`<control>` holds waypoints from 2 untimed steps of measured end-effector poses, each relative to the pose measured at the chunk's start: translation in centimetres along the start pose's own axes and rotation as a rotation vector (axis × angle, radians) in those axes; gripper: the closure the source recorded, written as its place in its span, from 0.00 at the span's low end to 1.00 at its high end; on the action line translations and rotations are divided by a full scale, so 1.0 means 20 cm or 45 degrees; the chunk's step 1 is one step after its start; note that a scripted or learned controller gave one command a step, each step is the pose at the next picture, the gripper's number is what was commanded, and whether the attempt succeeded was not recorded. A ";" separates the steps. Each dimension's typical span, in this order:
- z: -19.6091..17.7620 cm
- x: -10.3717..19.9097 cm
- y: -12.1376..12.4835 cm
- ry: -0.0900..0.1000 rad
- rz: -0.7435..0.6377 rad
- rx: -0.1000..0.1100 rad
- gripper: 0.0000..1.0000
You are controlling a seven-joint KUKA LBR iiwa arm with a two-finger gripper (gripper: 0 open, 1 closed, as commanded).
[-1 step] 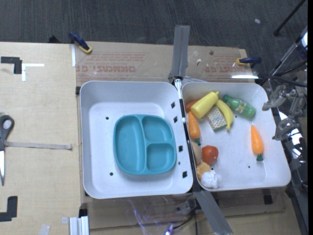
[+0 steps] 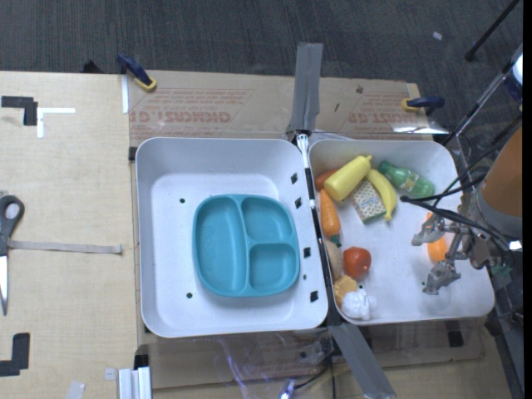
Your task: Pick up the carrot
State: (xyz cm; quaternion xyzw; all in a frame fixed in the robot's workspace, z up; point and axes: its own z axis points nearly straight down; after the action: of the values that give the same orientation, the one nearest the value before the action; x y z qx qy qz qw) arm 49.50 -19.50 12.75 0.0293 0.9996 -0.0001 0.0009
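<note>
Camera view: the orange tapered carrot lies against the left wall of the right white plastic bin, beside one yellow mustard bottle, one yellow banana, one green bottle and one red tomato. The metal claw hovers low at the bin's right side, well apart from the carrot; whether it is open, I cannot tell. One teal divided plate sits in the left white bin.

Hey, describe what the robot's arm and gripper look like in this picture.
The arm enters from the right: a rounded section with an orange band. Thin dark cables run from it toward the gripper, a small grey metal assembly with slender parts and orange fittings near its base, over the right white bin.
</note>
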 end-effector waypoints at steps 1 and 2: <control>-0.05 -0.02 0.00 -0.007 -0.005 0.002 1.00; -0.45 0.10 0.50 -0.007 -0.607 0.000 1.00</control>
State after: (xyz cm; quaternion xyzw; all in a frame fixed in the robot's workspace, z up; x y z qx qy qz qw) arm 48.02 -9.45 21.84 -0.2074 0.9782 -0.0006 0.0034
